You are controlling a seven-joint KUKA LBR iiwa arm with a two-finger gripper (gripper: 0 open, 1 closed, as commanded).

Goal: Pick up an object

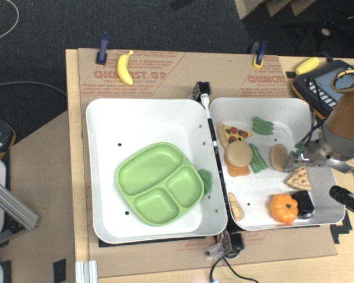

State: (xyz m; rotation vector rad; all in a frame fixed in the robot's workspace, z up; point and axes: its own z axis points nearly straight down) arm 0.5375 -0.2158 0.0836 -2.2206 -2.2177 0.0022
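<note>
Two white bins sitting side by side on a cardboard-topped bench (165, 69), inner rims touching under a black clip (202, 89) at the far end. Left bin (100, 158) offering plenty of open floor along its far and left sides; green divided plate (159, 183) lying toward the near middle, a small green piece (206, 180) tucked at the plate's right edge. Right bin (271, 106) crowding up: pizza slice (233, 133) and green leafy item (262, 125) at the far end, burger (239, 158) near the dividing rim, green pod (258, 158) just right of the burger, round tan cookie (278, 156) beyond that. Orange pumpkin (283, 208) sitting at the near edge beside a black block (305, 203); tan bread-like piece (235, 206) lying against the near left wall; some bare floor between burger and pumpkin. Arm reaching in from the right, gripper (299, 158) hovering low next to the cookie, just far of a second pizza wedge (298, 178). Finger spread too blurred to read; cannot tell whether gripping anything. Yellow banana (125, 67) lying outside the bins on the far left cardboard, well apart.
</note>
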